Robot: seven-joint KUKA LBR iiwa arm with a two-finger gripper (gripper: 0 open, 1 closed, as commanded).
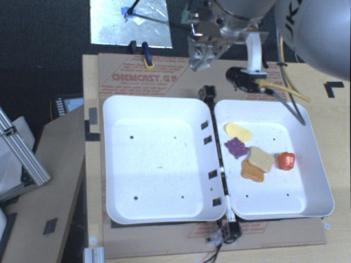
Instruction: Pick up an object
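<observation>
I see the two-finger gripper [202, 56] hanging above the bench's far edge; whether it is spread I cannot tell. The yellow flat piece [238, 131], purple lump [236, 147], tan slab [260, 159], orange piece [252, 172] and red tomato-like object [286, 160] lie well apart from it in the right white bin [312, 201].

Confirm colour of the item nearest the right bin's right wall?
Red, with a small green bit on top. The red item shows clearly in the camera view.

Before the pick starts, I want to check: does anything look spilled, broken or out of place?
Nothing stands out. The five small items lie together inside the right bin, none spilled over its rim.
</observation>
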